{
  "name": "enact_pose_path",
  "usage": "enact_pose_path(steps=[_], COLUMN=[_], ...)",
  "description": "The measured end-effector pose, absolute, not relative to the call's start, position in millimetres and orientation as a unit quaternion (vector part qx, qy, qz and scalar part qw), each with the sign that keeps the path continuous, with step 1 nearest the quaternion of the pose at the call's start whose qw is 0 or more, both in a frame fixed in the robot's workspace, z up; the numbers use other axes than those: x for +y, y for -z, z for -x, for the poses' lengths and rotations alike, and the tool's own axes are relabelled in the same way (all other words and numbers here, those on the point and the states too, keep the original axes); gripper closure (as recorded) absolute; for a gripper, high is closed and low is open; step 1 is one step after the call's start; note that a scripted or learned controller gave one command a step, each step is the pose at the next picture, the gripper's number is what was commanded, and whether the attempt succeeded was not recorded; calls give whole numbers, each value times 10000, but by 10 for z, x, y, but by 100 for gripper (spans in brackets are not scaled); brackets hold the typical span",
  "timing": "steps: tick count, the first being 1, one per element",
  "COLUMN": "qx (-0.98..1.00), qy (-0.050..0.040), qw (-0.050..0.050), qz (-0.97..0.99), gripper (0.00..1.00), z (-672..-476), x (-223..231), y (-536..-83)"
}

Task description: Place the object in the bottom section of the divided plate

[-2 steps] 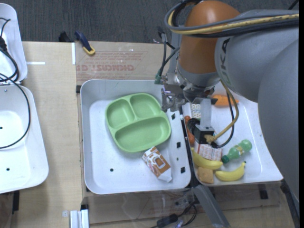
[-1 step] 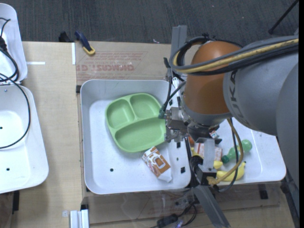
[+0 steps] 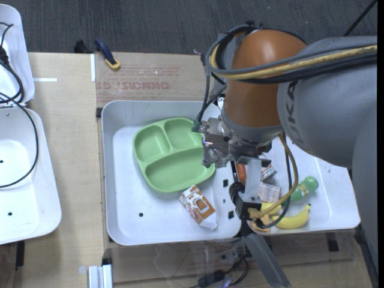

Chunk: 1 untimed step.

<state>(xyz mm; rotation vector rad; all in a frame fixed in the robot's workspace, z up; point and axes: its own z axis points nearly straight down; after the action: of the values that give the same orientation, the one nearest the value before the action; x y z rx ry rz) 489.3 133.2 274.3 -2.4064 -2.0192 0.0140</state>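
green divided plate (image 3: 171, 155), flat, bin centre-left

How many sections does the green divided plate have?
3: on the green divided plate, two small sections along its upper edge, one large section below; its right rim is partly behind the arm.

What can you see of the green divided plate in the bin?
The green plate looks like matte plastic, rounded, with three sections: two small ones toward the far side and one larger one near the camera. It lies flat on the floor of the white bin, turned at a slant. Its right edge is hidden by the arm. No items show in its sections.
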Motion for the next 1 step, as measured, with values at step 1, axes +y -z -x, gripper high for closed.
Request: enact_pose_path(steps=[1], qx=[-6434], qy=[-98], qw=[5], qz=[7655], gripper=[100], z=[-4903], x=[1325], y=[-2793])
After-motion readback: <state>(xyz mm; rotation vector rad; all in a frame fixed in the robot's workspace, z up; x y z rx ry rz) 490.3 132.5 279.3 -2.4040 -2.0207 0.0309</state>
